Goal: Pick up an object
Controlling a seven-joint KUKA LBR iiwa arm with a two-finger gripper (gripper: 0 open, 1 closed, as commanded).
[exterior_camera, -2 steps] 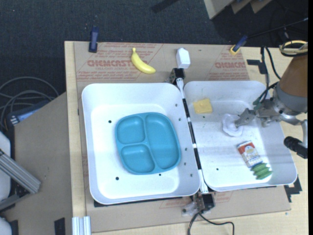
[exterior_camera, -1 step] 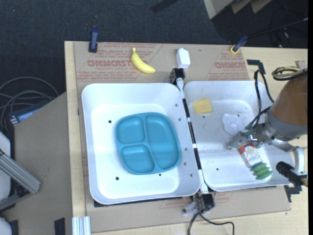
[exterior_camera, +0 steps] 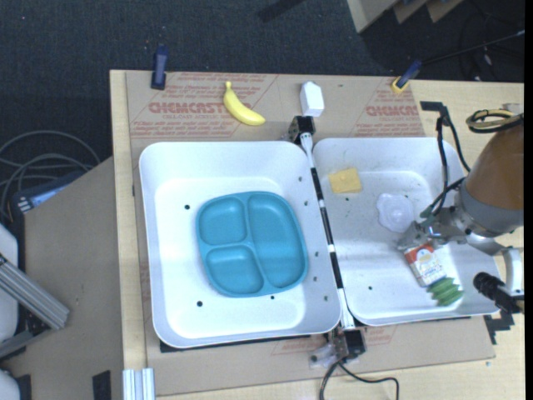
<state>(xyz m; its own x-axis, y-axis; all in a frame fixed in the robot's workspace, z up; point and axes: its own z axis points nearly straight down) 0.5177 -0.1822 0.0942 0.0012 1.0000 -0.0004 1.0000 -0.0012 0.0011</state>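
Two bins, left (exterior_camera: 166, 190) and right (exterior_camera: 391, 302): smooth white plastic, faint sheen, right one speckled with dark marks. Plate (exterior_camera: 250, 242) in left bin: blue plastic, smooth, soft gloss. Banana (exterior_camera: 241, 107) near surface's far edge: yellow, glossy, plastic look. Surface (exterior_camera: 191, 107): matt brown cardboard, red print. Sponge piece (exterior_camera: 345, 181): yellow, matt, porous. Clear cup (exterior_camera: 394, 211): see-through plastic. Packet (exterior_camera: 426, 265): shiny printed wrapper. Floor (exterior_camera: 67, 40): dark rough carpet.

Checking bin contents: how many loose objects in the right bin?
4, maybe more hidden under the arm: yellow block upper left, clear cup centre, red-and-white packet and green item lower right.
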